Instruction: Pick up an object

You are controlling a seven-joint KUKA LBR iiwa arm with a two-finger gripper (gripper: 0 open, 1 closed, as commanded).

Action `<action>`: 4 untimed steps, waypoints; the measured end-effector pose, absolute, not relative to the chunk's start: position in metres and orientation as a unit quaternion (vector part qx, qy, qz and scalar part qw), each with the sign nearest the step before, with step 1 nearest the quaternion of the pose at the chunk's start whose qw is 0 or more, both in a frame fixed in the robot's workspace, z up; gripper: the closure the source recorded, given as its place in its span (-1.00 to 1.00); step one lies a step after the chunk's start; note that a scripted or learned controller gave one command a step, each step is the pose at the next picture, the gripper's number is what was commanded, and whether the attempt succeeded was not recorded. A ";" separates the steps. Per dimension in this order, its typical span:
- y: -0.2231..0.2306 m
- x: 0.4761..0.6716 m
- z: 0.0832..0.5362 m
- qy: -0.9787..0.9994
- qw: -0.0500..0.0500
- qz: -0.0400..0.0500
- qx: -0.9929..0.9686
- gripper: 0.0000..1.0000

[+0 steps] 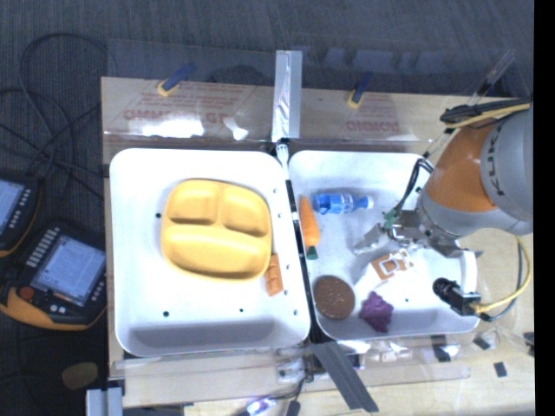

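Observation:
My gripper (388, 239) hangs low over the middle of the right bin (434, 167), at the end of the grey arm with the orange band (460, 180). Just below it lies a small orange-and-white item (392, 266). A blue bottle (341, 203) rests on its side up and to the left of the gripper. An orange carrot with a green tip (308, 225) lies along the bin's left wall. Near the front sit a brown round disc (334, 295) and a purple lump (377, 311).
The left bin (139, 319) holds a yellow divided plate (217, 229) and a small orange piece (274, 276) by its right wall. Black and yellow cables (486, 302) trail off the arm over the right bin's front right corner. Handheld controllers (61, 271) lie far left.

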State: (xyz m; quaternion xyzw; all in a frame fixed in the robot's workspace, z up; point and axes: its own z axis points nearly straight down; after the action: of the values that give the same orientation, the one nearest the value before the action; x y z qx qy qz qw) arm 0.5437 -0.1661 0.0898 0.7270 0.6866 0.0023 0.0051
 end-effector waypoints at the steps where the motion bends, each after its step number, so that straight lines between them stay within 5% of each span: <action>1: -0.163 0.489 0.090 0.661 0.006 0.003 0.751 -1.00; 2: -0.143 0.510 0.090 0.710 0.007 0.001 0.704 -1.00; 3: -0.205 0.564 0.143 0.742 0.000 -0.001 0.670 -1.00; 4: -0.141 0.487 0.090 0.773 0.006 0.002 0.635 -1.00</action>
State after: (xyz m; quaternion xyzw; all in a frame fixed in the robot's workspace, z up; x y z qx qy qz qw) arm 0.4869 -0.1409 0.0896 0.6345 0.7729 0.0016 0.0059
